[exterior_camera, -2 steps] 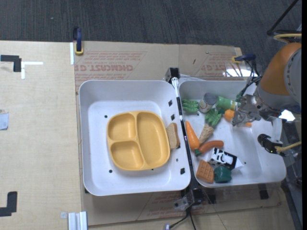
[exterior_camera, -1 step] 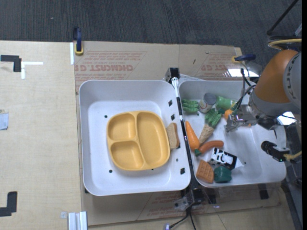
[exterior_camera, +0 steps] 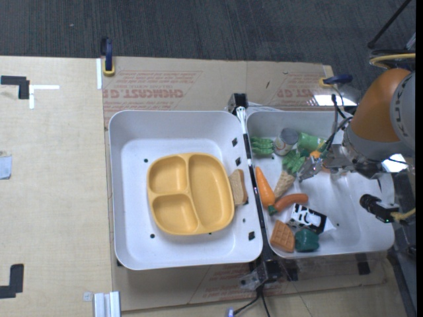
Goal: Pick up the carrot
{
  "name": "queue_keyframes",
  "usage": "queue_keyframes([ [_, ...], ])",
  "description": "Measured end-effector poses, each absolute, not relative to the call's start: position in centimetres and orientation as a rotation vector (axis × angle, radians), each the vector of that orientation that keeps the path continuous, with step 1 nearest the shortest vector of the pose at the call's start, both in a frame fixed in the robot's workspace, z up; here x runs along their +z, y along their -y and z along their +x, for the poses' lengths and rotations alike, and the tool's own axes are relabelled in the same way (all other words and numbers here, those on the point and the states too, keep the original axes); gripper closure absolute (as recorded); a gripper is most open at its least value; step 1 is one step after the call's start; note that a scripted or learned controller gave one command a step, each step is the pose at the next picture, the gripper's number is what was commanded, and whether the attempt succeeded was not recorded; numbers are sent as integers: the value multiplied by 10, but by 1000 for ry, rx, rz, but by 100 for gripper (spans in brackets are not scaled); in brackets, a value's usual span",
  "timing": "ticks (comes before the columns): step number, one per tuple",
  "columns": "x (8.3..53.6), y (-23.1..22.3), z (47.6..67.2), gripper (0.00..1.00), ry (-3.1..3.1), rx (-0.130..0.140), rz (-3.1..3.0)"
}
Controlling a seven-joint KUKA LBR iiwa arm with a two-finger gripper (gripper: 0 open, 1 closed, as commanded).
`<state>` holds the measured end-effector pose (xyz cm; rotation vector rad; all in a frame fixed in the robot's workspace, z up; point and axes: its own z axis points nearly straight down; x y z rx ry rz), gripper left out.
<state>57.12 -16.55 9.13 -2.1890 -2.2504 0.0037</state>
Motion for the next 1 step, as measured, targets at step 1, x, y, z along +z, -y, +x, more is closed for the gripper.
queue_keyframes([
  [1,91,194,620,0,1760,0,-2594],
])
